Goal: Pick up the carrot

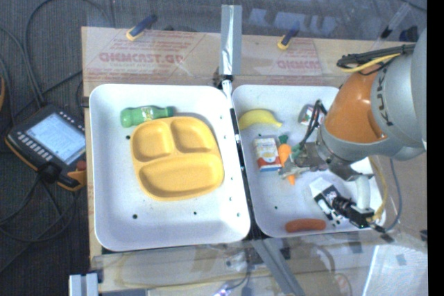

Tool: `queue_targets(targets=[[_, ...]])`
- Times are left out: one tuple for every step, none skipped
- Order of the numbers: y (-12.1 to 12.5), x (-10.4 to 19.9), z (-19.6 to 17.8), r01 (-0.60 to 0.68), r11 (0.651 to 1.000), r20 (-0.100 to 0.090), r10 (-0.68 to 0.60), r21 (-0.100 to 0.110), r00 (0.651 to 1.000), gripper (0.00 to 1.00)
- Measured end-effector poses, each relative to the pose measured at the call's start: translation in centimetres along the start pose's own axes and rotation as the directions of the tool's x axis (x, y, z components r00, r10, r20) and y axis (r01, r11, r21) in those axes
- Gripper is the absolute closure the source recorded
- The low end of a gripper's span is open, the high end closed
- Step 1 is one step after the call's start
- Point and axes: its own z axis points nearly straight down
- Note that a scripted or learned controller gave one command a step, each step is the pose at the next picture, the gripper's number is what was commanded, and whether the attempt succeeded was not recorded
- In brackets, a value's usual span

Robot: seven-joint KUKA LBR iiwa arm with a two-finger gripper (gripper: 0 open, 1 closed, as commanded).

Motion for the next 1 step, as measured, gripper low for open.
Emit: queue_targets(targets=[[3.16,6.39,-8.34,0.054,0.998,0.003,-0.054,0.013,0.999,1.0]])
